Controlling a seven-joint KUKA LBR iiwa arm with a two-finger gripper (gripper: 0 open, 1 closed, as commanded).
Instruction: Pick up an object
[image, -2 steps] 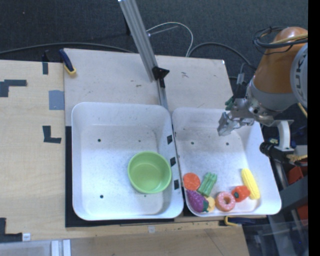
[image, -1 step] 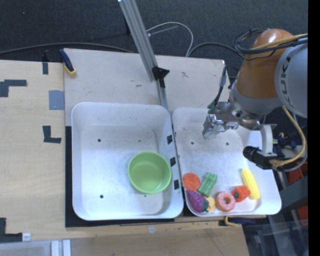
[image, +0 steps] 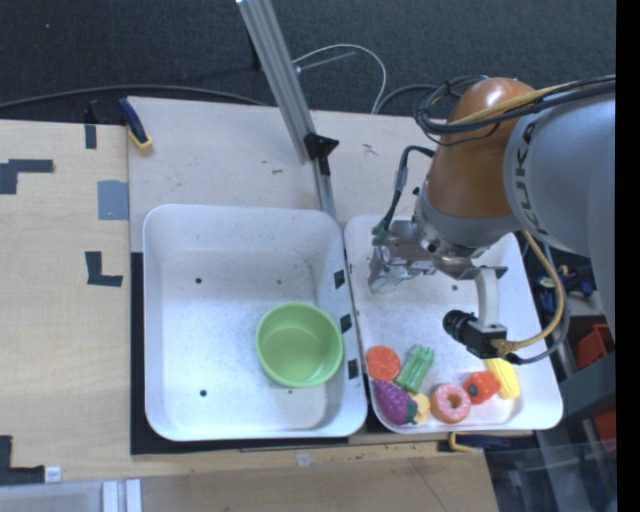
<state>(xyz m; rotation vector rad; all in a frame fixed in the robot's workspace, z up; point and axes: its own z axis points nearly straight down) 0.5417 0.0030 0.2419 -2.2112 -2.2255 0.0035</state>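
Note:
My gripper (image: 384, 277) hangs over the upper left part of the right bin (image: 440, 310), its fingers pointing down and nothing between them. Well below it, along the bin's front edge, lie several toy foods: an orange tomato (image: 382, 362), a green vegetable (image: 415, 367), a purple grape bunch (image: 394, 402), a pink donut (image: 451, 402), a red-orange pepper (image: 482, 386) and a yellow corn cob (image: 503, 377). A green bowl (image: 298, 344) sits in the left bin (image: 200, 300).
A slanted metal pole (image: 290, 95) rises behind the bins. A black camera unit (image: 470, 333) on the arm hangs over the right bin. Cables loop behind the arm. A blue and yellow clamp (image: 134, 124) lies at the bench's far left.

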